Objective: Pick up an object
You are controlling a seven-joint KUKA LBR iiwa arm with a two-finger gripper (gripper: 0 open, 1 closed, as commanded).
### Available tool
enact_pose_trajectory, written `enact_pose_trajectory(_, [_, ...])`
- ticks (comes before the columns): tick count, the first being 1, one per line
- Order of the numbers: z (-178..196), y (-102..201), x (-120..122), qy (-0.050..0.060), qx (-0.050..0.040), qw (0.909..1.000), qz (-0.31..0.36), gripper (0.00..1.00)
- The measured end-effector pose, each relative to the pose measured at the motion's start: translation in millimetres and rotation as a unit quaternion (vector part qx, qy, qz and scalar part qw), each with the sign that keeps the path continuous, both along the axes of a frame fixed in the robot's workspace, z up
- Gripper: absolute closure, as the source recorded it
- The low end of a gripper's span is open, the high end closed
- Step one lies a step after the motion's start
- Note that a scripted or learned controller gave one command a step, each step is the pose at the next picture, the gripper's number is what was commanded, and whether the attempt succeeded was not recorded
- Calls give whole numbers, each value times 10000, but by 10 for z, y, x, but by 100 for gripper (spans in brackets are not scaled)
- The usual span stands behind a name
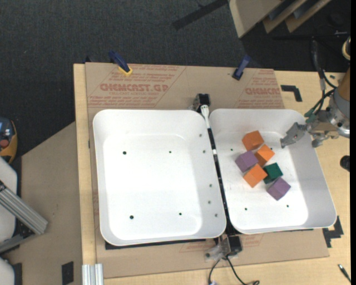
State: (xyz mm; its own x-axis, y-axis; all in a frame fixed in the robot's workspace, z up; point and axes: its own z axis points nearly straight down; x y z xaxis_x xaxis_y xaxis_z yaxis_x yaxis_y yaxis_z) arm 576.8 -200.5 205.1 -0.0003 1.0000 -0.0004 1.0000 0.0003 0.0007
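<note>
Cardboard (167, 78) printed "CHEMCAST GP" underlies the bins; the hand (303, 135) hangs spread wide, holding nothing.

A dark grey carpeted floor (44, 50) was seen beyond the far and left edges of the bench. The bench top (89, 183) was of pale wood, overlaid by a brown cardboard sheet (167, 83) printed with red lettering. Two blue clamps (119, 62) (241, 67) were fixed at the sheet's far edge. An aluminium extrusion (22, 209) was placed off the bench's left edge, and light wooden furniture (272, 15) stood at the far right. Even, diffuse lighting was recorded.
</note>
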Motion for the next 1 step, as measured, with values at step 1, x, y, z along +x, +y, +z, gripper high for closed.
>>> enact_pose_trajectory(1, [-1061,560,270,-29,-4,10000,3,0])
